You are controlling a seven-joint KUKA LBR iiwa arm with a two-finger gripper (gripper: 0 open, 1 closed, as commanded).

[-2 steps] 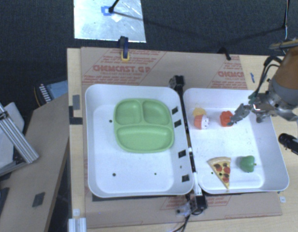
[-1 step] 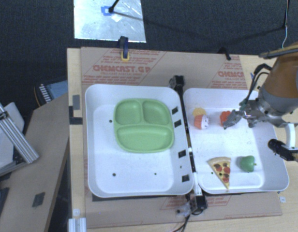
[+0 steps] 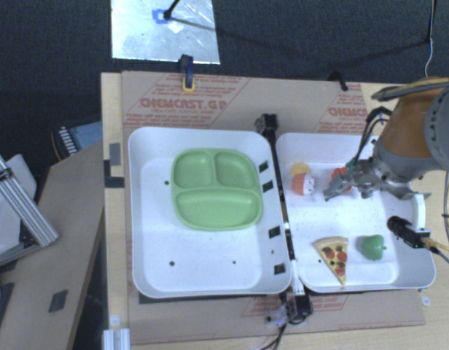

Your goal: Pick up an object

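Dark carpet surrounds the desk, which carries a brown printed board under two white bins. A foil sheet lies on the floor beyond. The left bin holds a green divided plate. In the right bin lie a small orange-and-white toy, a pizza slice and a green pepper. The end effector hangs low over this bin near the toy; whether it grips anything cannot be told.
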